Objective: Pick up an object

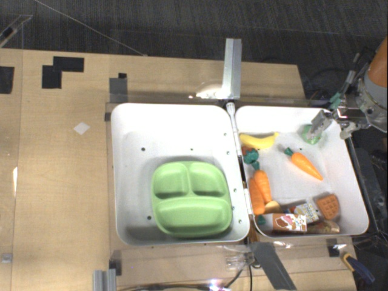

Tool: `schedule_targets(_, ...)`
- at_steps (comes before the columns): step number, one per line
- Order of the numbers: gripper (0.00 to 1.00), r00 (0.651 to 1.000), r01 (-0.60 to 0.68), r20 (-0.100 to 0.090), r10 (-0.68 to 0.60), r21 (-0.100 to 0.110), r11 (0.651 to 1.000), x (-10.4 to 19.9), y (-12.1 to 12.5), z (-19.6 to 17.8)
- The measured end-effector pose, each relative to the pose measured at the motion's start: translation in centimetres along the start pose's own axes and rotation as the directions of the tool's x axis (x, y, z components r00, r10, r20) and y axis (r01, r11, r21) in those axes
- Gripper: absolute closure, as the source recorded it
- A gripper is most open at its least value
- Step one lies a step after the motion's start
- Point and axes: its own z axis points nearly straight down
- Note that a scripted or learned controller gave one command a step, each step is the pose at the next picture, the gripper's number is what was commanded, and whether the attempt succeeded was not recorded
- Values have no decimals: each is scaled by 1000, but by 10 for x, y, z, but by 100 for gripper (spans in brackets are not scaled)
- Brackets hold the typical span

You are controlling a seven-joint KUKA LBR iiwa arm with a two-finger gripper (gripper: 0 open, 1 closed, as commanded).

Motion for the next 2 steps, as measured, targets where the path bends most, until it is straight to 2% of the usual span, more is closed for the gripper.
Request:
schedule_targets(1,0,948,-318,0,318,2,948,-26,-21,100)
schedule_targets(2,0,926,-378,0,378,-2,926,-8,-11,175)
